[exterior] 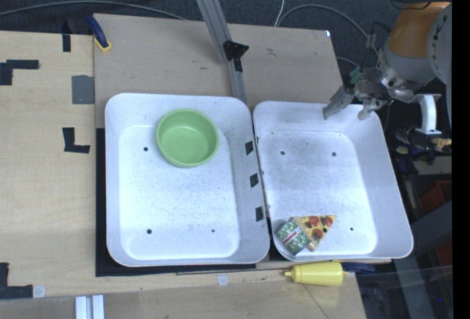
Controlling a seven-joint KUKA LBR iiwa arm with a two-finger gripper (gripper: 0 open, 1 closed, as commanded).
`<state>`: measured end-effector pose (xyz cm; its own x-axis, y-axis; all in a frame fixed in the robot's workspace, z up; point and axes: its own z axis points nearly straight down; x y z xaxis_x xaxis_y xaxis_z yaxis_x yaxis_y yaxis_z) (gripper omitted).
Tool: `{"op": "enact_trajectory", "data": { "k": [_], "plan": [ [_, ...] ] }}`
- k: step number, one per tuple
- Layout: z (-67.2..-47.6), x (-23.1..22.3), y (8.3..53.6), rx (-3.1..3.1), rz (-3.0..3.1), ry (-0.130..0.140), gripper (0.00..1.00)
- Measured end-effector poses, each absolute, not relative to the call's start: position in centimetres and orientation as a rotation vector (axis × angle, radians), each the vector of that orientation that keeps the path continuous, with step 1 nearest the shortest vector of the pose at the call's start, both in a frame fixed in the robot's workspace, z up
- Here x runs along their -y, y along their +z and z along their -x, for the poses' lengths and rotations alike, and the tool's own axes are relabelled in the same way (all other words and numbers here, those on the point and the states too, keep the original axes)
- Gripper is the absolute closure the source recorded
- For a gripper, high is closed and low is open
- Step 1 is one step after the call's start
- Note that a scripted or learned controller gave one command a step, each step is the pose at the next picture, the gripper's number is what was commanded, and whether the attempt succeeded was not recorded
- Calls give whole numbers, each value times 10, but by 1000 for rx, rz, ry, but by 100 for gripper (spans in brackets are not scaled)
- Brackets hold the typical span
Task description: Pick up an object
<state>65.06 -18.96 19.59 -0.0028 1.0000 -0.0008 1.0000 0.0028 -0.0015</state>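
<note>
Hovering over the far right corner of the right bin (pixel 367 163), the gripper (pixel 348 109) sits with its two grey fingers spread apart, and between them there is nothing at all. One finger (pixel 333 106) slants down over the bin's far rim, the other (pixel 365 111) hangs just to the right of it. Behind them the grey arm with its orange band (pixel 418 16) comes in from the right of that bin.

Look to the near left corner of the right bin: a small packet printed with pizza toppings (pixel 316 225) lies flat on the floor, and touching it on its left is a green-and-white wrapper or pouch (pixel 292 237), tucked against the bin's corner wall. Both are well apart from the gripper, at the opposite end of the bin.

Just outside the right bin's near rim, a yellow bottle (pixel 317 273) lies on its side on the bench, cap end pointing left.

Left of the right bin, touching it along the middle wall, is the left bin (pixel 176 222). A light green bowl (pixel 187 137) stands upright in its far half, mouth up.
</note>
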Motion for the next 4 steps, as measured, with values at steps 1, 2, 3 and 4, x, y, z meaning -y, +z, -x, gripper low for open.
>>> {"op": "enact_trajectory", "data": {
  "k": [1,2,3,4],
  "plan": [
    [-651,190,196,2224,2219,4,0],
    [-656,191,150,2222,2217,6,0],
    [-659,192,106,2223,2216,6,0],
    [-659,190,87,2224,2217,5,0]
  ]
}}
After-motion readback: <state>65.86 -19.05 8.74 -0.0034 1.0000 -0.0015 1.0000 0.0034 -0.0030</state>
